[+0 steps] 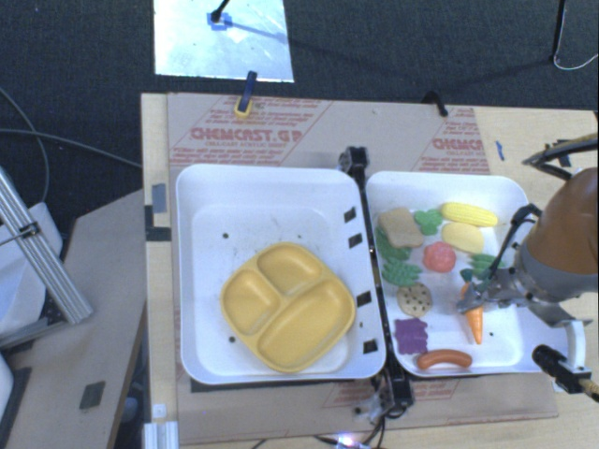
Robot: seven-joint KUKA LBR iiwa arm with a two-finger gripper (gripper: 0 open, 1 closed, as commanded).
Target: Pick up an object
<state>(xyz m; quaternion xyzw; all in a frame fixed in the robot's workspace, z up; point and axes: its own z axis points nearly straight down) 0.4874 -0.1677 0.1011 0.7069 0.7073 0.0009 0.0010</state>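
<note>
Your hand (474, 297) sits low in the right bin (510, 190), reaching in from 3 o'clock, and its dark tip rests right at the top of the carrot (474, 325). That carrot is the nearest candidate for the pick: it lies just at 6 o'clock from the hand, touching or all but touching it, with its long axis running roughly 12 to 6 and its point toward 6. You cannot tell from this slanted view whether the hand is spread or closed, nor whether the carrot's top is between its tips or merely beside them, so treat the grasp as unproven. The coming move turns on that alignment: the hand wants to straddle the carrot across its short width, at 9 and 3 of its body, not along its length. Other pieces crowd close. The red tomato (439, 256) lies at 10 o'clock from the hand, the cookie (414, 298) at 9, the purple piece (411, 335) at 8, and the sausage (445, 359) lies across at 7, near the bin's front wall. The yellow corn (468, 214) is well apart at 12. The left bin (271, 190) holds the yellow divided plate (287, 306) and plays no part here. I judge the main risk to be a nudge that rolls the carrot toward the sausage.
</note>
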